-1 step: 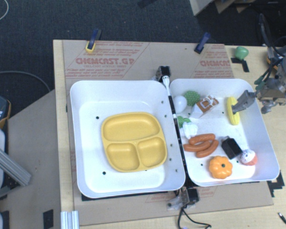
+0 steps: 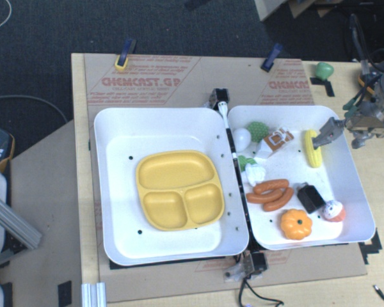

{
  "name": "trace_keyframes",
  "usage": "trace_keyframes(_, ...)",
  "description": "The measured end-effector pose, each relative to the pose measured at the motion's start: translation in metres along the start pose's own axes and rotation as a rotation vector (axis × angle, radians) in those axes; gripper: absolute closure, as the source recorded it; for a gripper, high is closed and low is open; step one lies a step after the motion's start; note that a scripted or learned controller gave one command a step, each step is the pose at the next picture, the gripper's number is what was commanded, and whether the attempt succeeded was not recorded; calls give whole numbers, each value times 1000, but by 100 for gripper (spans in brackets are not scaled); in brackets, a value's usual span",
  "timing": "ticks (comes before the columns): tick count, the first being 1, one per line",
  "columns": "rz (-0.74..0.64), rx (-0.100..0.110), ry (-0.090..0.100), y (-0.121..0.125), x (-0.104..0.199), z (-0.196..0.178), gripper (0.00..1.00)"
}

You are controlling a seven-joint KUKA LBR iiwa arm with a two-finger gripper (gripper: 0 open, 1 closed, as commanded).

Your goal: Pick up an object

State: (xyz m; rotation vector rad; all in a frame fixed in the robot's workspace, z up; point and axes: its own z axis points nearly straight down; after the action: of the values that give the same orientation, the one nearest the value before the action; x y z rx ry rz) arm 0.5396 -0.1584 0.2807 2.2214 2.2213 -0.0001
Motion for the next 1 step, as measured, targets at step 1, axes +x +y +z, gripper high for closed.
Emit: trace_keyframes(1,1,5,2,2,-2,43,0)
